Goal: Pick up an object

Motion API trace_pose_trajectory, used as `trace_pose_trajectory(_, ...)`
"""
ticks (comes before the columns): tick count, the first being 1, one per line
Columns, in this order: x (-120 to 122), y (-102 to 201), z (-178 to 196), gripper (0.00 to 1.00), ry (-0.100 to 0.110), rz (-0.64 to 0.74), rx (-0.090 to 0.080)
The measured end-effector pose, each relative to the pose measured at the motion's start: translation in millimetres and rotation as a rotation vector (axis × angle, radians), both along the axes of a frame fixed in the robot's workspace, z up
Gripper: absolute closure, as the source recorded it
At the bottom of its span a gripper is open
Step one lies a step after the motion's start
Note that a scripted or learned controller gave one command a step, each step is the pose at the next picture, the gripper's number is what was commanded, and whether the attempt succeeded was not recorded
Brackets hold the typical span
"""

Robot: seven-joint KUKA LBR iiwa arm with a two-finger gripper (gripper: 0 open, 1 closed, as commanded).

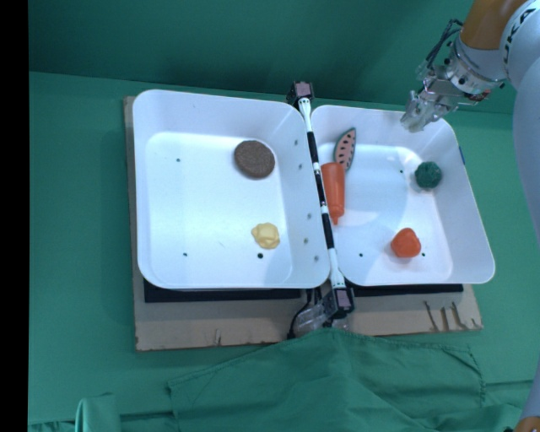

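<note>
Green cloth covers the table (76,211), and on it a sheet of brown cardboard (211,333) carries two shallow white bins side by side. In the right bin (472,253), four things are seen: a dark green ball (428,175) near the far right wall, a red-orange lump (406,243) nearer the front, an orange carrot (335,190) lying lengthwise against the left wall, and a watermelon slice (344,148) just beyond the carrot's far end. All four lie on the bin floor, apart from the hand. The hand (418,118) is held over the far right corner of that bin, above its rim, pointing down and to the left; nothing is seen between its fingers, and how far they are parted cannot be told. Behind it, the grey arm with its orange band (489,24) is seen entering from the upper right. In the left bin (152,169), a brown round disc (254,159) lies toward the far side and a pale yellow lump (265,235) lies toward the front. A white rod with black ends (319,194) runs along the seam between the bins. Crumpled green cloth (337,384) is heaped at the front edge.
</note>
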State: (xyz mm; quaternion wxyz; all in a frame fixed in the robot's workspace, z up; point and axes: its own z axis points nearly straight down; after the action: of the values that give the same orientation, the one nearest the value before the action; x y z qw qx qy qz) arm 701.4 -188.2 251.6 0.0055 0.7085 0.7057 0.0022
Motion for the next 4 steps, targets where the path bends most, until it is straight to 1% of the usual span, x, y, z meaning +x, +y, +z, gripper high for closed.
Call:
trace_pose_trajectory(1,-22.2,12.1,-56.7,1.0,0.003,0.001,0.001)
trace_pose_trajectory(2,-0.7,2.1,-67.3,1.0,0.019,0.004,0.009)
trace_pose_trajectory(3,-1.1,2.3,-67.0,1.0,0.019,0.004,0.006)
trace_pose_trajectory(4,-11.9,10.6,-66.4,1.0,0.0,0.001,-0.002)
